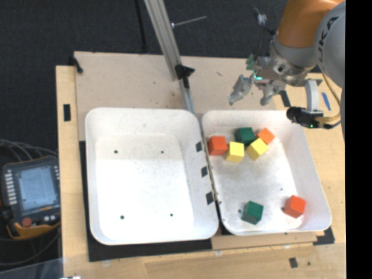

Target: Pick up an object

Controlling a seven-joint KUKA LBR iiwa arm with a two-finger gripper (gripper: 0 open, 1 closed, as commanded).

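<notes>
Grey two-finger gripper hangs at 12 o'clock above the right white plastic bin, fingers apart, nothing between them; seven coloured cubes lie below.

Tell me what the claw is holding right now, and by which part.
Nothing. The claw hangs open above the back rim of the right bin, with no block between its fingers.

A robotics lab or test cell: an industrial arm with an orange band reaches over a plywood desk bearing two white bins, a teach pendant with cables lies beside it, an aluminium profile post rises behind, and dark carpet covers the floor.
</notes>
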